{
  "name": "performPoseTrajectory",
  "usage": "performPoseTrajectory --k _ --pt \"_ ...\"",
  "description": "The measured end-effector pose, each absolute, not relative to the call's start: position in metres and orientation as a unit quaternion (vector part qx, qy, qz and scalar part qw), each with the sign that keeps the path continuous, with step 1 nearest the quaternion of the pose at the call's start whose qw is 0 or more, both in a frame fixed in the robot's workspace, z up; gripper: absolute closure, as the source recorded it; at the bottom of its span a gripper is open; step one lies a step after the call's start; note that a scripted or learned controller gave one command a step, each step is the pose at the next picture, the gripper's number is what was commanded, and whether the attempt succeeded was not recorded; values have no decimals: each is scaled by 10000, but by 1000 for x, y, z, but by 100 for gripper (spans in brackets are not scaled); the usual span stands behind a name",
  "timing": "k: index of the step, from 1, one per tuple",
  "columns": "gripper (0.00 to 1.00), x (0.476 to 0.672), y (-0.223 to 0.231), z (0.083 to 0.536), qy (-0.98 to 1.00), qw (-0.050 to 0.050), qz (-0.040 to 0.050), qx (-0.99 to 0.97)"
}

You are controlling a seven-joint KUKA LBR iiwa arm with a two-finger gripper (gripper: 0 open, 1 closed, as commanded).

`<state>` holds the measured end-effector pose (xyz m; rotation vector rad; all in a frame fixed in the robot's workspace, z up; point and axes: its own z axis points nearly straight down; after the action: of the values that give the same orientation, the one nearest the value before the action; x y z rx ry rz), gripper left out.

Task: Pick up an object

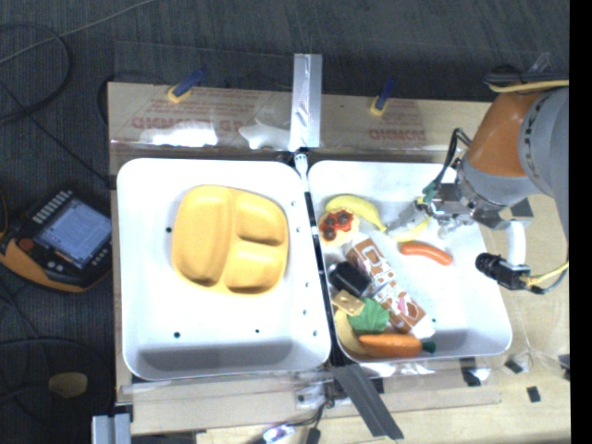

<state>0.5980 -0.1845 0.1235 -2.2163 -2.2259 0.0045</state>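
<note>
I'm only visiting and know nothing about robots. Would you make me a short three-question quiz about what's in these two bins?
1. True or false: the yellow divided tray lies in the left bin.
2. Which lies nearest the pincer? A) carrot B) sausage C) black block
3. Fill in: the banana lies in the ____ bin.

Key: 1 true. 2 B; the sausage lies just below the pincer in the right bin. 3 right.
</note>
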Motion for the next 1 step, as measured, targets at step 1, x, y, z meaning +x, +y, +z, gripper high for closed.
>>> performPoseTrajectory --k 1 --pt "0 598 -185 124 -7086 1 14 -7056"
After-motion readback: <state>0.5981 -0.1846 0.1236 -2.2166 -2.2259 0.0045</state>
